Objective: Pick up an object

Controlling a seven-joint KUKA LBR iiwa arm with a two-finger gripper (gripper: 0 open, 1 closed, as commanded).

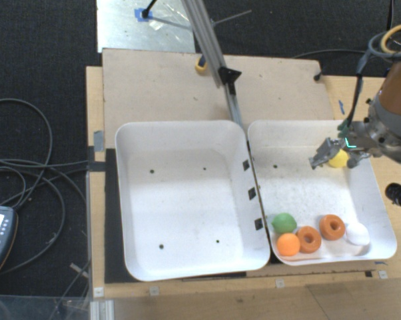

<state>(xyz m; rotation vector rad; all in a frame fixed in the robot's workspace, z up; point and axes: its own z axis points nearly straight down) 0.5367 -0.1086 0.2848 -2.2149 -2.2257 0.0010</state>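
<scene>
Gripper (328,153) over right bin (380,199), fingers clamped on small yellow object (339,159).

Bright, even overhead light; soft shadows, slightly grainy picture.

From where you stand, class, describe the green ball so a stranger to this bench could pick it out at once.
Find the right-hand white bin, the one the arm reaches over. Along its near edge lies a row of small objects; the green ball sits at the row's left end, nearest the divider between the bins. It is the only green piece, touching an orange ball just below it.
</scene>
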